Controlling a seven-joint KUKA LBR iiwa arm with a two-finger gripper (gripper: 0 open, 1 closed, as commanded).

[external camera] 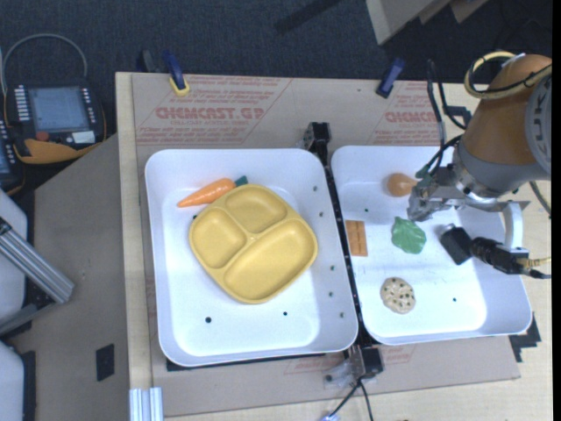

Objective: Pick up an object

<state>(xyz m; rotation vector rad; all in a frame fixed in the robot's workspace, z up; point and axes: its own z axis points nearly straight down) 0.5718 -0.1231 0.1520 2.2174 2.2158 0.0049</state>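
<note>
- Nearest you, the cookie [398,295] lay flat in the right bin [491,318], toward its front.
- In the left bin [166,261], the yellow divided plate [252,243] sat slightly tilted, with three compartments.
- The carrot [205,192] lay just behind the plate, touching its rim.
- An orange card [356,238] lay at the right bin's left wall.
- The green object [408,235] rested mid-bin, just below the pincer [422,202].
- You saw the pincer above the right bin, between the green object and the small orange-brown ball [399,183]; you could not tell whether it stood apart or together.
- The bench [263,103] carried both bins.
</note>
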